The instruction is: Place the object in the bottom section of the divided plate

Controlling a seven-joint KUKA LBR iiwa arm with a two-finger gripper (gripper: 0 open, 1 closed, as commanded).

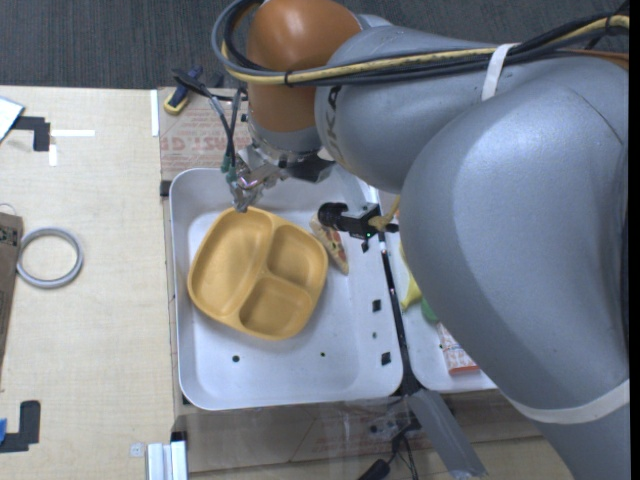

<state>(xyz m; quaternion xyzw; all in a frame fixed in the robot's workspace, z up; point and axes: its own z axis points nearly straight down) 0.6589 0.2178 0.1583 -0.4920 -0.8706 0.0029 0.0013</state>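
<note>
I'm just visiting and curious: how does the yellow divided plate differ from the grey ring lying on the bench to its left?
The yellow divided plate is a solid dish split into three sections; the grey ring is a thin hoop, open in the middle. The plate is much the larger of the two. The plate sits inside the white bin, right under the gripper, while the ring rests on the bare bench, away from the arm. Both lie flat and are roundish.

This looks like a robotics lab: a big grey industrial arm with bundled cables reaches over shallow white plastic bins on a taped plywood bench.
</note>
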